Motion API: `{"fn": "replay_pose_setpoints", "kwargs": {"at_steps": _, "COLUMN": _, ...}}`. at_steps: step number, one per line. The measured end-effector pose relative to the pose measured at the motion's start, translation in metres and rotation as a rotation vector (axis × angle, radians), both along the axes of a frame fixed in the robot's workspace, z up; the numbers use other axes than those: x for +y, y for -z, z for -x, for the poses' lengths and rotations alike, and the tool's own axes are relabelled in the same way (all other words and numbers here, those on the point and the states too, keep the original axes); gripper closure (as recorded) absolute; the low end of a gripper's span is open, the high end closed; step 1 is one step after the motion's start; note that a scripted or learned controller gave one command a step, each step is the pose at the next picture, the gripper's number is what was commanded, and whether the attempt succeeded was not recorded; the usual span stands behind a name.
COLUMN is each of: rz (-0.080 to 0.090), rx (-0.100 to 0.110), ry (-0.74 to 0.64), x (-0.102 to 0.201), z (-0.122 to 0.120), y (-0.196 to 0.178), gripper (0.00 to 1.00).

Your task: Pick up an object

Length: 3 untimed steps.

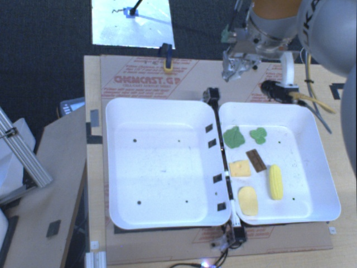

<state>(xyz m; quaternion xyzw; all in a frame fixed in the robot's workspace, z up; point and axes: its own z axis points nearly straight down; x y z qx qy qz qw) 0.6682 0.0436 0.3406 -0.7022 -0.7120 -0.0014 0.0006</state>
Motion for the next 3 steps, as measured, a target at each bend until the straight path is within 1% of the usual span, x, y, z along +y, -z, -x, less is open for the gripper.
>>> {"fn": "replay_pose_setpoints", "kwargs": {"at_steps": 1, "rz": 0.000, "rx": -0.019, "ry": 0.007, "x": 0.008, "z": 0.042, "y": -0.206, "gripper": 1.00}}
{"fn": "replay_pose_setpoints", "kwargs": {"at_steps": 2, "rz": 0.003, "rx": 0.009, "ry": 0.007, "x": 0.049, "z": 0.023, "y": -0.070, "gripper": 1.00}}
{"fn": "replay_pose_setpoints", "kwargs": {"at_steps": 3, "rz": 0.004, "rx": -0.003, "ry": 0.015, "x": 0.015, "z": -0.001, "y": -0.073, "gripper": 1.00}}
